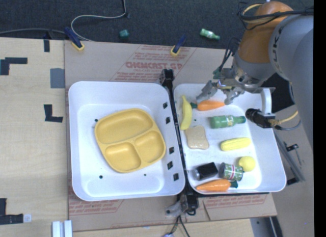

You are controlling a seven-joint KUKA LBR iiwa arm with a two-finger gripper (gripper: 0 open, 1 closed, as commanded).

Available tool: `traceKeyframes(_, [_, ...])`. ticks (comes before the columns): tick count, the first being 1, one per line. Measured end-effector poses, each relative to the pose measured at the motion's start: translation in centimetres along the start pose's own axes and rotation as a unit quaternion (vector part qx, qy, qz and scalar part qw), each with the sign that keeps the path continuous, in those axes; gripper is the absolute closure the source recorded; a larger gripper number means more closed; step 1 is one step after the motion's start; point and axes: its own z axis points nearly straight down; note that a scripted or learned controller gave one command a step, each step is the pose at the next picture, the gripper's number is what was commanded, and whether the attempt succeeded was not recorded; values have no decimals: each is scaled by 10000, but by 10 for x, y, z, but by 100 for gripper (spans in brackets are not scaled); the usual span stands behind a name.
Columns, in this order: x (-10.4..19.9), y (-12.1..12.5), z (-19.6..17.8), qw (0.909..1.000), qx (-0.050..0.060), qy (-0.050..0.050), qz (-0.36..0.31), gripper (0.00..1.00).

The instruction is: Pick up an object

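While the gripper point(220, 94) hangs spread wide over the right bin's point(270, 177) far edge, gripping nothing, I see 1 carrot point(210, 106) lying just beneath its 2 fingers.

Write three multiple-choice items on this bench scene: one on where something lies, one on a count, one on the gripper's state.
1. Where does the yellow divided plate lie?
A. left bin
B. right bin
C. on the cardboard

2. How many carrots are in the right bin?
A. none
B. one
C. two

3. How does the gripper stand?
A. shut on the banana
B. open above the upper carrot
C. shut on the green bottle

Answers: 1 A, the plate sits in the left bin. 2 C, the upper carrot and another carrot at the near edge. 3 B, its fingers are spread to either side of the upper carrot, nothing between them.
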Motion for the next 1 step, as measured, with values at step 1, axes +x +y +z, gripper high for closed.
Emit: traceKeyframes(1, [0,29,89,10000,-49,-34,7,0])
